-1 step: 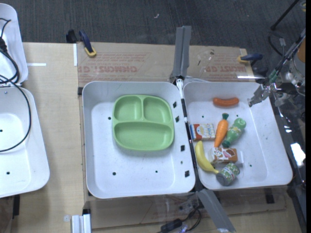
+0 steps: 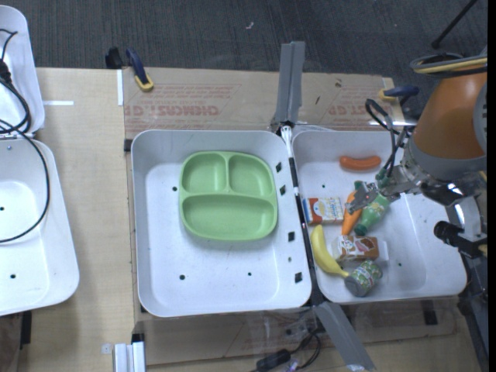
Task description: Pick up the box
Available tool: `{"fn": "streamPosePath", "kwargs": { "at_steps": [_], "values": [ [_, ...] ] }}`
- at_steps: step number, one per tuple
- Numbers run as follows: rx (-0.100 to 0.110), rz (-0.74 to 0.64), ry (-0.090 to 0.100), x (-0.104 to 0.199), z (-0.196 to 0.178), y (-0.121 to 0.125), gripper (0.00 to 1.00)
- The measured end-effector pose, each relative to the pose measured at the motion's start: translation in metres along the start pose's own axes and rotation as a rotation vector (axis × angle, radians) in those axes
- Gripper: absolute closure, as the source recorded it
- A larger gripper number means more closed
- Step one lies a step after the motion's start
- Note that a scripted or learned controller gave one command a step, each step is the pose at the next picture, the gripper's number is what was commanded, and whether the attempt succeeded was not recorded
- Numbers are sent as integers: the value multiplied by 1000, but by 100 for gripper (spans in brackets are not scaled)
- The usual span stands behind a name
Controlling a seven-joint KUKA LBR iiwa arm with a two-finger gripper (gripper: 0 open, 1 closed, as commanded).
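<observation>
claw (image 2: pixel 381 186) hangs low in the right bin (image 2: pixel 434 277), right over a green bottle (image 2: pixel 371 214) and an orange carrot (image 2: pixel 353 218); whether it is wide or narrow i cannot tell. one box (image 2: pixel 326 209) lies just left of the carrot by the divider, a second box (image 2: pixel 359 247) sits below it, touching a banana (image 2: pixel 326 253). neither box looks lifted, so the pick seems not yet done. left bin (image 2: pixel 155 285) on the counter (image 2: pixel 85 115) carries a green plate (image 2: pixel 229 195)

Red mirrored lettering on the cardboard sheet (image 2: pixel 209 99) is not legible.
</observation>
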State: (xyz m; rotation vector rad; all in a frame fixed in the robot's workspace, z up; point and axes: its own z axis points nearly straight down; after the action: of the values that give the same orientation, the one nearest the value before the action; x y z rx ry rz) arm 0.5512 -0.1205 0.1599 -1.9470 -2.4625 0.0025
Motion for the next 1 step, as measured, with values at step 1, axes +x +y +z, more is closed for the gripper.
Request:
{"fn": "streamPosePath", "kwargs": {
  "at_steps": [1],
  "values": [
    [-24,-1,-10,20,48,-5,0]
  ]
}}
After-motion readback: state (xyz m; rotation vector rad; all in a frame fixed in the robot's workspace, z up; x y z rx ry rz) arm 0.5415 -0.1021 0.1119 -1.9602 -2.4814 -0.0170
